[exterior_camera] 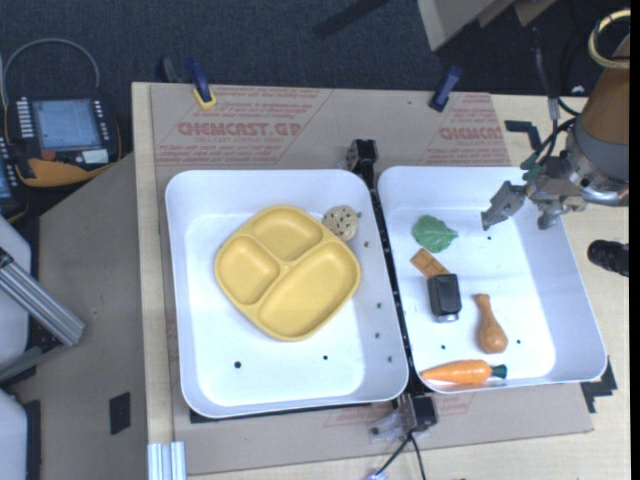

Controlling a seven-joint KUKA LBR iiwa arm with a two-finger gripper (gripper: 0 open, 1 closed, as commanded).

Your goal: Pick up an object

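My gripper (522, 212) hangs over the upper right part of the right bin (570, 298), open, with nothing between its fingers. Below and left of it lie a green leafy piece (434, 233), a small brown cracker-like piece (429, 263) and a black rectangular object (444, 296). A brown drumstick-shaped toy (489, 325) lies lower down, and an orange carrot (462, 372) rests by the bin's front rim. The green piece is the closest to the gripper, about a hand's width to its left.
The left bin (190, 298) holds a yellow divided plate (288, 270) with a cookie (342, 221) at its upper right corner. A black divider (385, 268) runs between the bins. Cables and the arm's wrist crowd the right bin's far right corner.
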